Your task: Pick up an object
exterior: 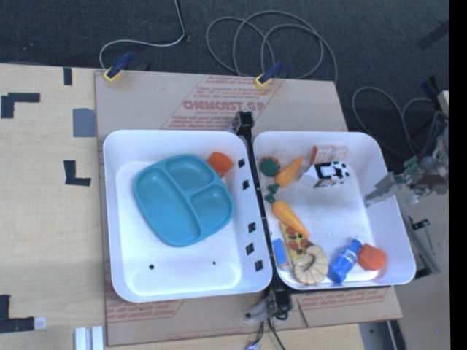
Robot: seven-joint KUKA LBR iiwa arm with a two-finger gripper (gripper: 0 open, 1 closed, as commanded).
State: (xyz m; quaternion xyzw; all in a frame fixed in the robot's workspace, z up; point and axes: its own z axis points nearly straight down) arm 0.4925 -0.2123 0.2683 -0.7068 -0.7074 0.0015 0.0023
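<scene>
Overhead slanted view of the counter [44,195] with two shallow white bins side by side. The end effector [381,193] sits at the outer right rim of the right bin [379,152], at the end of grey wrist hardware reaching in from the right; whether it is wide or narrow cannot be told, and nothing is visibly held.

Candidate objects all lie to the left of the end effector. Nearest, up and to the left, is a black-and-white cow figure [332,172], with a small clear packet [330,154] just beyond it. Farther left lie an orange carrot [290,171] beside a green-and-red item [271,165], and a second carrot [289,217] nearer mid-bin. Below and left of the end effector, along the near wall, are an orange block [373,257] touching a blue bottle [344,261], then a pizza slice [296,240], a pretzel-like piece [312,263] and a small blue stick [279,252].

Well apart, in the left bin [175,286], a blue divided plate [183,199] lies flat with an orange piece [220,162] at its far right edge.
</scene>
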